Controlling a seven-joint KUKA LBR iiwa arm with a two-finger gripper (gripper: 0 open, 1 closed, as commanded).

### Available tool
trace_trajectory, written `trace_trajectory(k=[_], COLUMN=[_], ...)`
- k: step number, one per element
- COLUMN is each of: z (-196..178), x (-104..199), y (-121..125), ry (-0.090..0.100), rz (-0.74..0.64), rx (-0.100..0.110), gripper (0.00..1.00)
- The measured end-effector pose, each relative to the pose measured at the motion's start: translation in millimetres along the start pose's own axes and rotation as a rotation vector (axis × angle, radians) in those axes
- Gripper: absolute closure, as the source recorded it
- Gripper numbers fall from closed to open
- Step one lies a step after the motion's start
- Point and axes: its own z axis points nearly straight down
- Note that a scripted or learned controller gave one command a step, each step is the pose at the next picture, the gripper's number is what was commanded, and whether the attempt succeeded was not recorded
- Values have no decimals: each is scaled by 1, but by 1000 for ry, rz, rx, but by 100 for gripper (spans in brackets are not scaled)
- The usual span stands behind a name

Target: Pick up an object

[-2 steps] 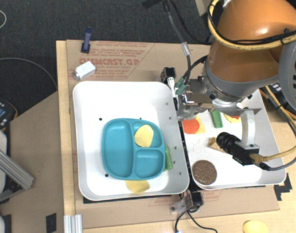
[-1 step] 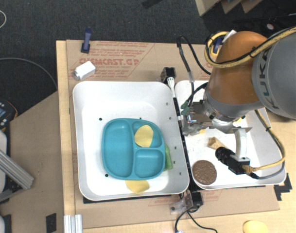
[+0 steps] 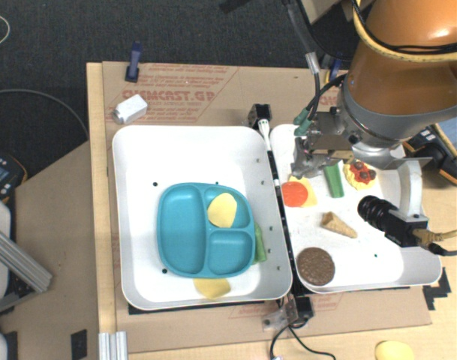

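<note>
Reader: As your arm reaches in from 3 o'clock, where does the claw point(image 3: 303, 165) stand?

Arm: Fig. 1. My claw hangs over the 11 o'clock part of the right bin point(image 3: 378, 270), close to the wall that bin shares with the left bin point(image 3: 138, 171). Whether the claw is released or clenched I cannot tell; the slanted view from above does not settle it.

Reader: Which pieces lie around it?

Arm: All directions are taken from the claw.
(a) Orange round piece point(image 3: 294, 193): at 7 o'clock, just beside the claw, on the bin floor.
(b) Green block point(image 3: 333, 180): at 4 o'clock, near, its long side running roughly 12 to 6.
(c) Red-and-yellow piece point(image 3: 360, 174): at 3 o'clock, beyond the green block, at the edge of my wrist.
(d) Tan wedge point(image 3: 338, 225): at 5 o'clock, apart from the claw.
(e) Brown disc point(image 3: 316, 266): at 6 o'clock, well apart, by the bin's near rim.

Reader: And the other bin?

Arm: It holds a teal divided plate point(image 3: 183, 231). One yellow piece point(image 3: 222, 210) lies in its 1 o'clock compartment. A second yellow piece point(image 3: 211, 286) lies at the plate's 6 o'clock edge.
</note>
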Motion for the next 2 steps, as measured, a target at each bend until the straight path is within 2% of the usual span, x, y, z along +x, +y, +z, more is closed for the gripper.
trace_trajectory(k=[1,2], z=[-119,-122], x=[-52,-49], y=[2,2], ry=[-5,-6], rz=[12,6], rx=[-1,12], gripper=[100,100])
